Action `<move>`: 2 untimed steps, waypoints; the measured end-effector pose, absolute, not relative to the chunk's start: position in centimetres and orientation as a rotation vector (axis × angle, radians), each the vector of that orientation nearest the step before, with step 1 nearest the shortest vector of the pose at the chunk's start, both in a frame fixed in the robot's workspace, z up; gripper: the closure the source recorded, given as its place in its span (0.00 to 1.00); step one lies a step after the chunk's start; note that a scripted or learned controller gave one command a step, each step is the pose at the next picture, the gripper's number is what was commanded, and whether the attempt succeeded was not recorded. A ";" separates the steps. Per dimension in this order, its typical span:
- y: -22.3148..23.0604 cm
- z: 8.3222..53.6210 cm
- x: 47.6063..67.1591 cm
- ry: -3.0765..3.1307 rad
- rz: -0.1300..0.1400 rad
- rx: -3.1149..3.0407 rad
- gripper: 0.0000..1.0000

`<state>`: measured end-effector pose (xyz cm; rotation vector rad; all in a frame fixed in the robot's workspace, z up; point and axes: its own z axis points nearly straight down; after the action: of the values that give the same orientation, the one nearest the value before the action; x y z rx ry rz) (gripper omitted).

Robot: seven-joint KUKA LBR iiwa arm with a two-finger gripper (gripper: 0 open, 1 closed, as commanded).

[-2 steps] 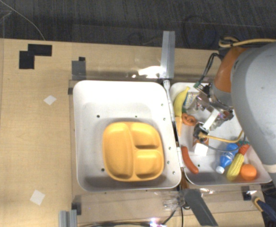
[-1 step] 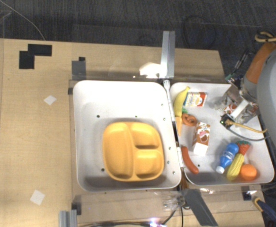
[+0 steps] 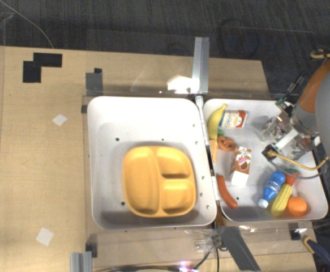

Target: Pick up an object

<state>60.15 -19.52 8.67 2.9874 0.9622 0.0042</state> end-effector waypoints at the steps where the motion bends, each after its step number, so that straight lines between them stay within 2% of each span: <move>1: -20.1 8.8 58.5 0.890 0.015 3.013 0.00; 2: -20.1 8.8 58.5 0.890 0.014 3.013 0.00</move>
<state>58.47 -20.09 8.80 3.0132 0.8898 0.0143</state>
